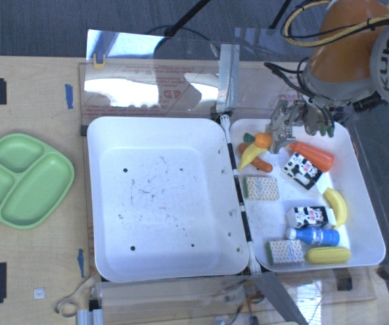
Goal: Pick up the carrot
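While the carrot (312, 155) is lying ungrasped, I am hovering my pincer (280, 135) beside it, its spread untellable.

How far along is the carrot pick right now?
Reach looks done: the gripper is down in the right bin, over the cluster at its top-left. The carrot lies on the bin floor beside it, not between the fingers. Grasping and lifting are left; finger state is unclear.
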Tool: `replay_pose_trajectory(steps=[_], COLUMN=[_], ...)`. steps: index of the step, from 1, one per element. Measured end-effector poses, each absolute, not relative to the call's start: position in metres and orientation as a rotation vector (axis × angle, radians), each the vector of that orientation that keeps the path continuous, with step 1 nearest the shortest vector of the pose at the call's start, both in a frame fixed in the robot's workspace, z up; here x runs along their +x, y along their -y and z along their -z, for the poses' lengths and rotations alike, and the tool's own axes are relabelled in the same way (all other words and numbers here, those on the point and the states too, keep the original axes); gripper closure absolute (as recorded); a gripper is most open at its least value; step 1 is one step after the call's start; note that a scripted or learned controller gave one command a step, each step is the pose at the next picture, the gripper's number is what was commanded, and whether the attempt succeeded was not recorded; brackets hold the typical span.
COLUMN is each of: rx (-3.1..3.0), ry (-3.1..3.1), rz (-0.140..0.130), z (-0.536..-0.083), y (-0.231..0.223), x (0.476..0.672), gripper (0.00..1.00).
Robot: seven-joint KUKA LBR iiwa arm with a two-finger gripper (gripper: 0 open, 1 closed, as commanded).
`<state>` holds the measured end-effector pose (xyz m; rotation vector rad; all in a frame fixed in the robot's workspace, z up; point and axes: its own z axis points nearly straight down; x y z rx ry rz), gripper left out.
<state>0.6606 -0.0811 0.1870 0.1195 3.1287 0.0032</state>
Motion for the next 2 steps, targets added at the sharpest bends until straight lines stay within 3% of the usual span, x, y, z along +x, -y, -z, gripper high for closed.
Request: replay_pose_trajectory(steps=[1,2], rx=[0.570,0.404], ry=[-3.079,-3.112], rz=[-0.001,-0.003], z=[-0.208,-0.186], y=[0.136,0.076], x=[0.650,0.653], gripper=[1.00,1.00])
